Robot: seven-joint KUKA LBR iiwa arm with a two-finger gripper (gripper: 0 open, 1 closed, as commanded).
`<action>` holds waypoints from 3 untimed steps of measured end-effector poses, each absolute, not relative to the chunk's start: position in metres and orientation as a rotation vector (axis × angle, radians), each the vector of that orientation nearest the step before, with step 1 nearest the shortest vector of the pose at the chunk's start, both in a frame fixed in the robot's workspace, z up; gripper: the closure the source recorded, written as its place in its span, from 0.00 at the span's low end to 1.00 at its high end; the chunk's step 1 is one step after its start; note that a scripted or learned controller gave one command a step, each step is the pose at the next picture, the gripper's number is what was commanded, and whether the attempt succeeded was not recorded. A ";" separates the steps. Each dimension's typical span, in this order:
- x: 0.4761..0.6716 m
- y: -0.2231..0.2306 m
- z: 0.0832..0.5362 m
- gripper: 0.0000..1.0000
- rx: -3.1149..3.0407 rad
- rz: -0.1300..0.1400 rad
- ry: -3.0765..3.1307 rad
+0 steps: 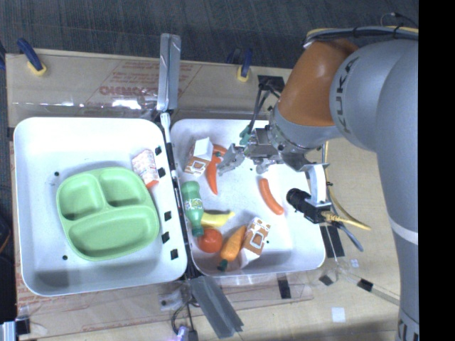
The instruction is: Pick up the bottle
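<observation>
Gripper (238, 156) hangs over right white bin (302, 258), finger state unreadable, nothing visibly held; small green plastic bottle (191, 206) lies along left wall, likely an awkward wall-side approach.

The two shallow white plastic bins (43, 275) look smooth and faintly glossy, the green divided plastic tray (106, 212) matt, the small green plastic bottle (192, 206) shiny, and the pale wooden desk (355, 183) dull.
</observation>
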State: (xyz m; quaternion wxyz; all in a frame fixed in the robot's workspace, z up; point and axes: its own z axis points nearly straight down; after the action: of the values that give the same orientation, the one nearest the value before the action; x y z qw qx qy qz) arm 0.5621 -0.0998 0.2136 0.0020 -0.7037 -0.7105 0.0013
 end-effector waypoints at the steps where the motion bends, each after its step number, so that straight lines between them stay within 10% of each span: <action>1: 0.534 -0.037 0.191 0.00 -2.351 0.005 -2.079; 2: 0.532 -0.071 0.261 0.00 -2.247 0.001 -2.195; 3: 0.514 0.019 0.190 0.00 -2.203 0.005 -2.235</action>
State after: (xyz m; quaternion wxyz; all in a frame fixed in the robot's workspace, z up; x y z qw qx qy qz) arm 0.5144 0.0193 0.1905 0.0015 -0.7019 -0.7122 0.0017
